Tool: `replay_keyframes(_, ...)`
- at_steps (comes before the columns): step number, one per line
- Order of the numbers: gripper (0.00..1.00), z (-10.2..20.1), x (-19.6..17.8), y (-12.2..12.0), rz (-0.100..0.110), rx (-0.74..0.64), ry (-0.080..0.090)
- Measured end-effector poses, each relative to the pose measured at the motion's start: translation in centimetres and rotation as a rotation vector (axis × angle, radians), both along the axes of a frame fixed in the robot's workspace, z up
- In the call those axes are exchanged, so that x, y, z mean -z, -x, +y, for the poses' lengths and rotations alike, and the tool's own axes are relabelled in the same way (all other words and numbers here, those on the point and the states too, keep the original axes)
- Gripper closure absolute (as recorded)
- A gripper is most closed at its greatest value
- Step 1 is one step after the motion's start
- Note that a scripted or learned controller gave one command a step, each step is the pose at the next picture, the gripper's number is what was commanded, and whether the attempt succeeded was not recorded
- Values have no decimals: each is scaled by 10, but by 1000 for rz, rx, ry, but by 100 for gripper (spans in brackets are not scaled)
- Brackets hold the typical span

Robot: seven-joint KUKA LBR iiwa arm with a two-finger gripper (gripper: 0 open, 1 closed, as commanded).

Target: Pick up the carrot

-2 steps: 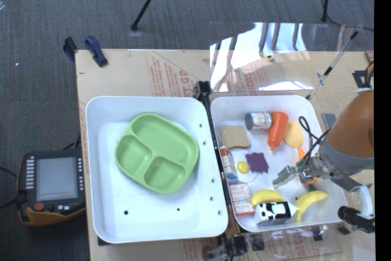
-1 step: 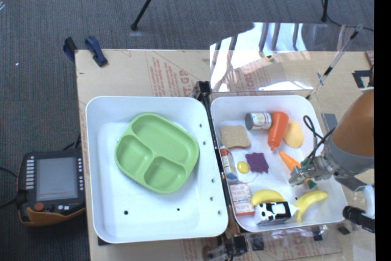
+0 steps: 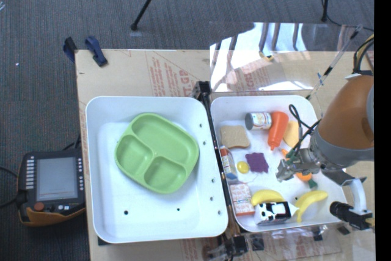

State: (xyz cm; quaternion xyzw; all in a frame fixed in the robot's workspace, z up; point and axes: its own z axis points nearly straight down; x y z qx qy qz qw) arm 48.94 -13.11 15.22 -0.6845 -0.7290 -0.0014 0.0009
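The carrot (image 3: 277,129) is a long orange piece lying nearly upright in the back middle of the right bin (image 3: 308,102), between a small can (image 3: 259,120) and a pale peach-coloured item (image 3: 292,133). My gripper (image 3: 287,169) hangs low over the same bin, a short way in front of and to the right of the carrot's lower tip and apart from it. A small orange and green piece (image 3: 304,177) lies just right of the gripper. The grey and orange arm (image 3: 345,125) covers the bin's right side.
The right bin also holds a bread slice (image 3: 235,136), a purple piece (image 3: 257,162), a yellow lemon (image 3: 243,167), two bananas (image 3: 267,196) (image 3: 311,198), a cow-patterned item (image 3: 273,211) and a box (image 3: 240,197). A green divided plate (image 3: 157,153) lies in the left bin (image 3: 98,192).
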Motion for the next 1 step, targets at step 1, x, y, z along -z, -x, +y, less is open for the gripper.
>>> replay_keyframes(1, 100, 33, -65, -57, 1, 163, 3)
